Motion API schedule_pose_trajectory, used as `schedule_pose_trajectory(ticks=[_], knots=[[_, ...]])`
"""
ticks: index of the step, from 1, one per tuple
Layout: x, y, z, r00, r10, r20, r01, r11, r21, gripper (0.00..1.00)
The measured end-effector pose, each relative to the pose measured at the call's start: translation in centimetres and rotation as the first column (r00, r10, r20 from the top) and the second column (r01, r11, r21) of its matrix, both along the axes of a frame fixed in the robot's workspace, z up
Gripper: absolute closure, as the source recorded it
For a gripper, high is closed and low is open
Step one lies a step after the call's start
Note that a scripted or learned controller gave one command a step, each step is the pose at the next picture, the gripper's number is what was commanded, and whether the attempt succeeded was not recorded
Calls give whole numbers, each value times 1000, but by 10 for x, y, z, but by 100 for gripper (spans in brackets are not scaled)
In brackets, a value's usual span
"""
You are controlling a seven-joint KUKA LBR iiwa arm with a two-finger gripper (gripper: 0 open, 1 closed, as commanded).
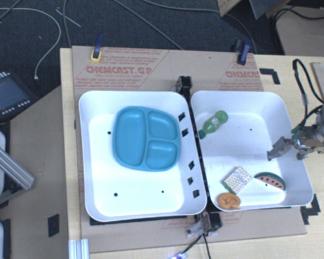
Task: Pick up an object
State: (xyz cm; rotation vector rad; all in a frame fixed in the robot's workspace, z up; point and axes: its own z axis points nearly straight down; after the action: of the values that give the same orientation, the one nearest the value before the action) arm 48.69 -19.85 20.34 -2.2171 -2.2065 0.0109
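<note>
Gripper (283, 149) sits over the right edge of the right bin (269, 102), entering from the right. Its fingers are small and blurred, so their spread cannot be told; nothing is seen between them.

Right bin contents: a green bottle (213, 123) lies tilted near the left wall, toward the back. A checkered packet (237, 179) lies near the front edge. An orange pretzel (228, 200) lies just in front of the packet, at the front rim. A watermelon slice (270, 181) lies in the front right corner, near the gripper but apart from it.

Left bin (97, 144): a blue divided plate (146, 138) rests near its centre, toward the back.
</note>
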Motion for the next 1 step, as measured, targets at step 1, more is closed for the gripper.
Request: schedule_pose_trajectory(ticks=[1], knots=[[3,1,7,1000,5,14,-5,1000,-4,0]])
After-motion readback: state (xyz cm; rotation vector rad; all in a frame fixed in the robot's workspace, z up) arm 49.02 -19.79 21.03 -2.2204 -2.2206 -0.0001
